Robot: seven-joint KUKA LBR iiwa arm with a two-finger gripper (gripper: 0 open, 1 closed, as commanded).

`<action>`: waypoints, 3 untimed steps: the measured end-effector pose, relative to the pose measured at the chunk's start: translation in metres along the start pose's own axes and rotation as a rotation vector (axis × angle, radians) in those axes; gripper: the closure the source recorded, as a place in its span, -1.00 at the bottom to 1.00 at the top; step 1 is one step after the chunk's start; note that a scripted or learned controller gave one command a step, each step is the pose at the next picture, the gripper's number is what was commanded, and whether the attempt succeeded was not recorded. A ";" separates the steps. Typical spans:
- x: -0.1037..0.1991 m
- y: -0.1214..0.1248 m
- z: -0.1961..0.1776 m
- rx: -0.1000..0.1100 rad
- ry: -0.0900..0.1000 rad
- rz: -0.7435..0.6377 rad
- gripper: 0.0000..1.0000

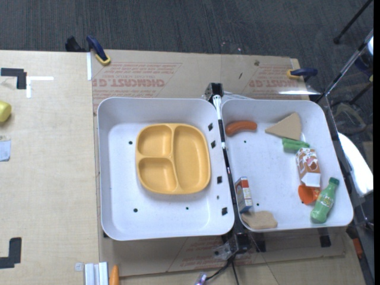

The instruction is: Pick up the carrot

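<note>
Right, the carrot [306, 194] sits at the lower right of the right bin [270, 177], wedged between a snack packet [308, 165] and a green bottle [324, 200], its long axis hard to tell, close to the side any reach comes from.

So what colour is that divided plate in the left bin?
The plate is yellow-orange all over, with three compartments, seen clearly in the camera view from above.
</note>
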State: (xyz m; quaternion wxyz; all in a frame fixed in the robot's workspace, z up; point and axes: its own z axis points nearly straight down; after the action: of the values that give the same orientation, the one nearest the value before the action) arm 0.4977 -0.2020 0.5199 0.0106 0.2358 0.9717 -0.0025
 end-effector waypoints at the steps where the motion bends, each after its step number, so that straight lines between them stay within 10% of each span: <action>1: 0.063 0.077 0.152 0.000 0.019 0.000 -1.00; 2: 0.046 0.126 0.328 0.003 0.022 0.297 -1.00; 3: 0.076 0.239 0.327 0.004 0.022 0.270 -1.00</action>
State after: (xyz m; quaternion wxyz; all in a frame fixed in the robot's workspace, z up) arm 0.5457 0.0423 0.1911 0.0000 0.3645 0.9312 -0.0003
